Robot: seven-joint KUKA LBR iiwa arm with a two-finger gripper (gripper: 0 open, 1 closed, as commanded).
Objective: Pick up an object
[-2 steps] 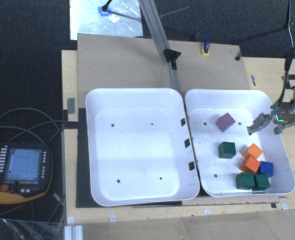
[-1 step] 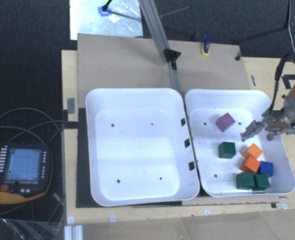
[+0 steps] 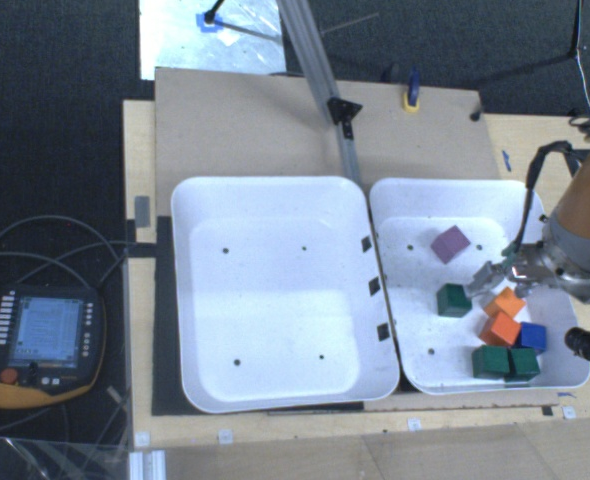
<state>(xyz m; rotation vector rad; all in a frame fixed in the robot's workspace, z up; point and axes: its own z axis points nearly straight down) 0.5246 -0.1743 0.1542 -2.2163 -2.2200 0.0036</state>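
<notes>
Right bin: gripper enters from 3 o'clock, jaws' state indiscernible, just beside green cube; orange cubes at its 5 o'clock, purple block at 11 o'clock.

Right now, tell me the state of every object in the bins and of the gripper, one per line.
purple block: lying alone, apart from the rest
lone green block: resting on the bin floor beside the gripper
orange blocks: two, touching
blue block: against the orange ones
green pair: side by side, near the bin edge
gripper: low over the blocks
</notes>
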